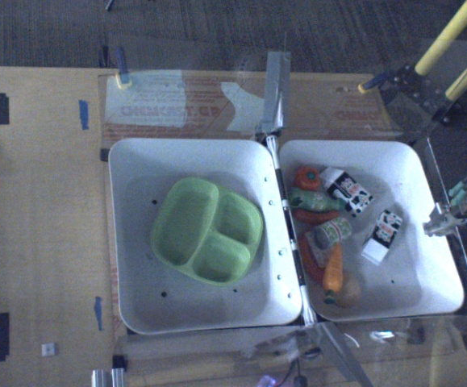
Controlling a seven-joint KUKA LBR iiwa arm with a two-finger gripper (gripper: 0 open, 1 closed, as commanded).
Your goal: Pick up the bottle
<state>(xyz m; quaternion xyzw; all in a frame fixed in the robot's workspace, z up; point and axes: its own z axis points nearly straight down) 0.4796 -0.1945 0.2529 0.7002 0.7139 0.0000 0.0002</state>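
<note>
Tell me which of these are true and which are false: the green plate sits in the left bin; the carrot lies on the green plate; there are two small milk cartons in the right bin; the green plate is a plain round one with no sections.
1. The green plate sits in the left bin. True.
2. The carrot lies on the green plate. False: it lies in the right bin, near that bin's left side.
3. Two small milk cartons are in the right bin. True.
4. The green plate is plain and round. False: it is roughly square with rounded corners and split into three compartments.
</note>
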